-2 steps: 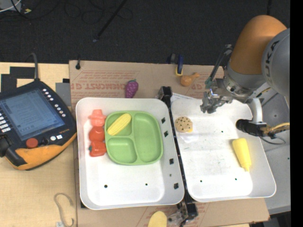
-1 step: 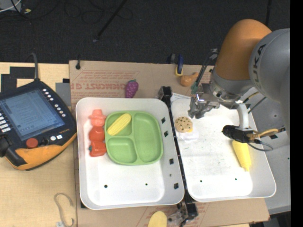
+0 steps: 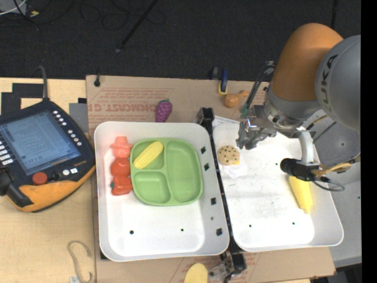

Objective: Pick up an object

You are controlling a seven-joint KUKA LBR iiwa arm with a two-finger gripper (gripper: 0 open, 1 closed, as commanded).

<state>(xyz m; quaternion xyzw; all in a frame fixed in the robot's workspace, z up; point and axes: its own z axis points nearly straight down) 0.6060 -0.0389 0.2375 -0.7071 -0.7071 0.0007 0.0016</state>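
The gripper (image 3: 250,139) hangs over the right bin (image 3: 277,229); whether it is open is unclear. A cookie (image 3: 228,154) lies just left-below, a banana (image 3: 301,194) farther right.

Yellow object (image 3: 196,273) cut by the bottom edge, claw (image 3: 247,139) fingertips too dark to resolve — banana (image 3: 301,194) partly under the arm.

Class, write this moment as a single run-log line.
hand: above right bin, nothing seen held | nearest: cookie | banana: right bin | corn: on green tray, left bin
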